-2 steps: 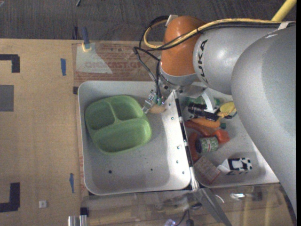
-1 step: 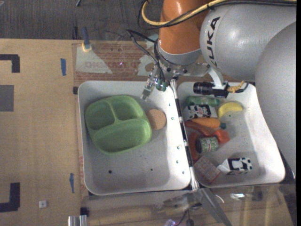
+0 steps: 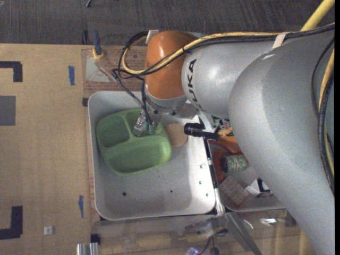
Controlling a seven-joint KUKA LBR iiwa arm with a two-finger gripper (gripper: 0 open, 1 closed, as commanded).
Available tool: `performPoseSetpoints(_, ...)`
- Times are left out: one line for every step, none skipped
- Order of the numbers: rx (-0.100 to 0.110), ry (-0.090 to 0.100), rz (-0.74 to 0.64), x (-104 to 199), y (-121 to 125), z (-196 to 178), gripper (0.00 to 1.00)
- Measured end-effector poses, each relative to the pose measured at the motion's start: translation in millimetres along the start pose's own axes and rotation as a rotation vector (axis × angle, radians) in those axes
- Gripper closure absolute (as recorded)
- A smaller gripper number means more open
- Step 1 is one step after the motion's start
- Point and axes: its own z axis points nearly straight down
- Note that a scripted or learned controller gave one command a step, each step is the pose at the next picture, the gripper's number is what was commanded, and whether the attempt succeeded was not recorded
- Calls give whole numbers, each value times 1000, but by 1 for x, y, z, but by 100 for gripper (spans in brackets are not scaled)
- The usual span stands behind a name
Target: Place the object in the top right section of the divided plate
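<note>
One gripper point(image 3: 142, 124), small and blurred, poised over the upper right pocket of the green divided plate point(image 3: 133, 153); cannot tell how it stands, nor whether anything sits between its tips. At three o'clock, just beside the plate, a tan cup-like object point(image 3: 176, 134), half hidden under the arm point(image 3: 255, 89). Farther at four o'clock, a green can point(image 3: 234, 163) among clutter, mostly covered.

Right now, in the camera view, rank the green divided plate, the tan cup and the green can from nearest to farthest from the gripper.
1. Green divided plate: directly under the gripper, in the left bin.
2. Tan cup: just right of the plate, same bin.
3. Green can: farther right, in the right bin beneath the arm.
</note>
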Motion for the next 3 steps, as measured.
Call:
performPoseSetpoints(8, 9, 117, 12, 39, -119, 100)
performPoseSetpoints(-1, 4, 199, 50, 28, -13, 100)
performPoseSetpoints(-23, -3, 373, 28, 46, -8, 100)
